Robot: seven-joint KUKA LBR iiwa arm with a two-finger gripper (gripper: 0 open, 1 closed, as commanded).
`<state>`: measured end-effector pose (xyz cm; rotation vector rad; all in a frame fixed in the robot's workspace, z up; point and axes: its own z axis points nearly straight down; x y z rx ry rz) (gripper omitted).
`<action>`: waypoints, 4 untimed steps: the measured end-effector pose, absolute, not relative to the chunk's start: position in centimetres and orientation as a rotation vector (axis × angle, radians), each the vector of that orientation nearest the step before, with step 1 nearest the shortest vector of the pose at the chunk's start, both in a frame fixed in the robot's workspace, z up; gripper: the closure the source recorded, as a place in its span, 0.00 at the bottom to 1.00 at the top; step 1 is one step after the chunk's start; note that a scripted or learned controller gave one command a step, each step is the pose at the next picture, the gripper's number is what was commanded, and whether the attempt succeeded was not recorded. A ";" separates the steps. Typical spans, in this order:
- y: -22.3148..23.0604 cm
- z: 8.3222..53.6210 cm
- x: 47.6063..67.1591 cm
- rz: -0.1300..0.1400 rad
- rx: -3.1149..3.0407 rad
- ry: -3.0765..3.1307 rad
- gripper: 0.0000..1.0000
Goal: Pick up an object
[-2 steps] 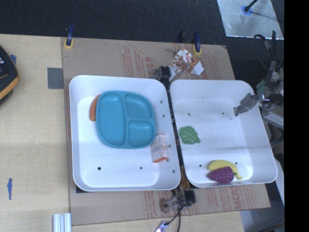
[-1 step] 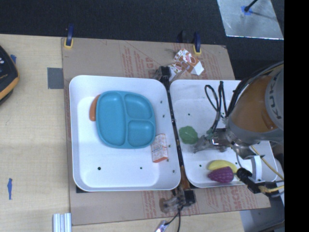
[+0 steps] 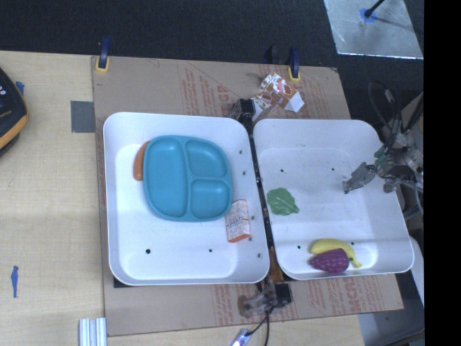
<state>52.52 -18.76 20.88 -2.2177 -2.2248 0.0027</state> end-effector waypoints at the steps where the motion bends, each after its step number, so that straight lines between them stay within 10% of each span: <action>1: -9.2 13.1 55.7 0.004 -2.213 -2.225 0.00; 2: -11.6 15.9 47.6 0.005 -2.215 -2.224 0.00; 3: -18.6 23.0 49.8 0.003 -2.218 -2.224 0.00; 4: -5.2 19.1 52.6 0.004 -2.213 -2.225 0.00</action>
